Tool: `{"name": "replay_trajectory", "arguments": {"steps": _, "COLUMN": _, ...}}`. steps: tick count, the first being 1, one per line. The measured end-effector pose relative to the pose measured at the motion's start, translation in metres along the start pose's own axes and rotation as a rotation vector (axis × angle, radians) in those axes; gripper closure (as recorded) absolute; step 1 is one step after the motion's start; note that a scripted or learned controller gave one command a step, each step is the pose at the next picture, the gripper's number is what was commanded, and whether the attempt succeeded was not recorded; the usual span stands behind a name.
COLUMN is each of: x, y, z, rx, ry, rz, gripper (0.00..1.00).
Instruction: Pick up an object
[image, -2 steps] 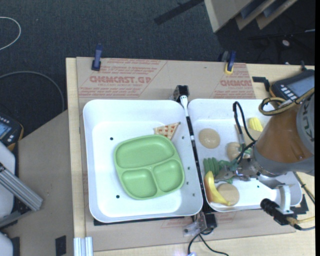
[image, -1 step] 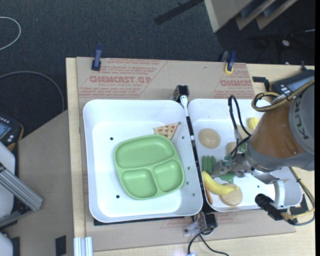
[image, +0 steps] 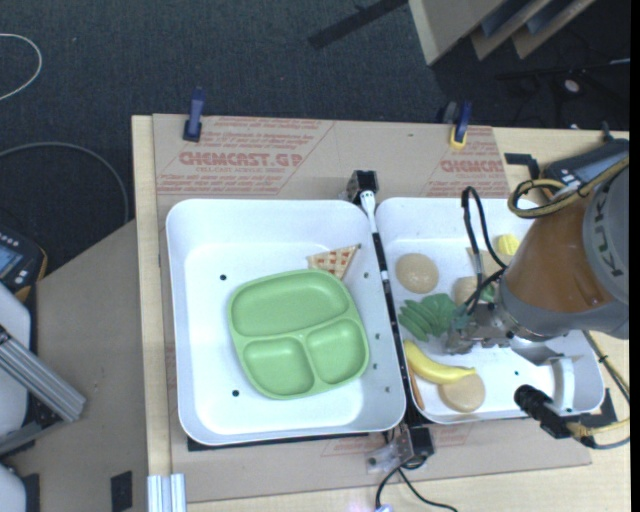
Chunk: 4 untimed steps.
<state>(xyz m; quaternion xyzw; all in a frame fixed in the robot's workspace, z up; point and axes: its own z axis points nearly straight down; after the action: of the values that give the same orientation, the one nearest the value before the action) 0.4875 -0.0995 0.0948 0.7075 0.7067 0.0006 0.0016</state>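
Note:
The right bin (image: 440, 215) holds a green leafy toy (image: 428, 313), a yellow banana (image: 438, 367), a tan round bun (image: 417, 271), another tan round piece (image: 463, 392) near the front, and a yellow bit (image: 507, 246) at the back. My gripper (image: 463, 335) reaches down at the right edge of the green leafy toy, just above the banana. The wrist hides the fingertips. A further tan piece (image: 465, 289) peeks out behind the gripper.
The left bin (image: 190, 300) holds a green divided plate (image: 297, 331) and a waffle-patterned wedge (image: 335, 262) at its back right. A black divider (image: 378, 270) runs between the bins. Cables (image: 478, 240) loop over the right bin. The arm covers the bin's right side.

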Motion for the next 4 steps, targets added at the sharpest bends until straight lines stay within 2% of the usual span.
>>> {"name": "replay_trajectory", "arguments": {"steps": 2, "x": 0.000, "y": 0.000, "z": -0.019, "rx": -0.003, "ry": -0.001, "rz": 0.001, "gripper": 1.00}}
{"name": "replay_trajectory", "arguments": {"steps": 3, "x": 0.089, "y": 0.020, "z": -0.093, "rx": -0.002, "ry": 0.001, "rz": -0.006, "gripper": 1.00}}
{"name": "replay_trajectory", "arguments": {"steps": 4, "x": 0.084, "y": -0.006, "z": -0.304, "rx": -0.016, "ry": 0.002, "rz": -0.004, "gripper": 1.00}}
